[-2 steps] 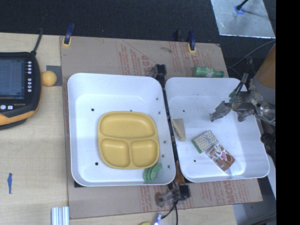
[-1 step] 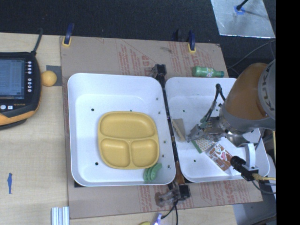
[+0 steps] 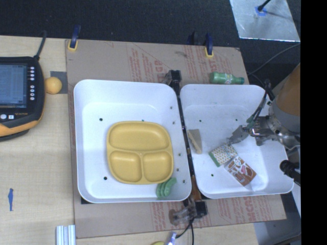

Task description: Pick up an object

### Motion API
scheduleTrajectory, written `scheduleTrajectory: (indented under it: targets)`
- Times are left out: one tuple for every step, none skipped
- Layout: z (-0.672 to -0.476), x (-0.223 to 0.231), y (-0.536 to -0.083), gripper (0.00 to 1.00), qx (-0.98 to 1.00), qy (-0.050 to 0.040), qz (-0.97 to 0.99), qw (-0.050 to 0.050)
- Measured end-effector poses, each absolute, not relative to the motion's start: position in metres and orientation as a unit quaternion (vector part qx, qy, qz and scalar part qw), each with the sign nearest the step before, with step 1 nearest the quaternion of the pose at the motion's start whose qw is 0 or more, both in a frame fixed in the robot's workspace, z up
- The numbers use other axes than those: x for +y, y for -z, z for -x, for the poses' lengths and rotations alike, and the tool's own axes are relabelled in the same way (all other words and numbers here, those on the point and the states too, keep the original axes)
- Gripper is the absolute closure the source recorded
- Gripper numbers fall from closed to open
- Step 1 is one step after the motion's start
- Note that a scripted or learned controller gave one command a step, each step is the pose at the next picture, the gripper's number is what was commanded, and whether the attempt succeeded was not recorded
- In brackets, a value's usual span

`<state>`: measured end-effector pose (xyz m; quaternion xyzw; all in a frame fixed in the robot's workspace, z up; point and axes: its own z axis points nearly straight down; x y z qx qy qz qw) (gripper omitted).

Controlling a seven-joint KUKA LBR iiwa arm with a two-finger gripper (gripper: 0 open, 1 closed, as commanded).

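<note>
In the right bin (image 3: 214, 106) lies a flat printed packet (image 3: 233, 163), green-white at one end and brown-red at the other, near the bin's front middle. A small tan block (image 3: 194, 140) rests by the bin's left wall. My gripper (image 3: 241, 133) reaches in from the right, low over the bin, its dark fingers just above and right of the packet's upper end. Nothing shows between the fingers. The left bin (image 3: 92, 106) holds a yellow divided tray (image 3: 139, 151) and a small green object (image 3: 166, 188) at its front right corner.
A green bottle-like object (image 3: 226, 78) lies on the cardboard behind the right bin. A teach pendant (image 3: 18, 96) and an orange ball (image 3: 53, 84) sit at the left. Clamps hold the cardboard's far edge, and a bracket joins the bins.
</note>
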<state>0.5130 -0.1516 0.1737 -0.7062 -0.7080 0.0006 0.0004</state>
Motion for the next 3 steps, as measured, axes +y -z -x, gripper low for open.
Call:
scheduleTrajectory:
  targets:
    - [-0.532, -0.094, -0.125, 0.00, -0.709, -0.0015, 0.705, 0.002]
    - [-0.505, -0.112, -0.095, 0.00, -0.710, 0.0015, 0.705, -0.003]
    - [-0.506, -0.112, -0.106, 1.00, -0.711, 0.0018, 0.704, -0.003]
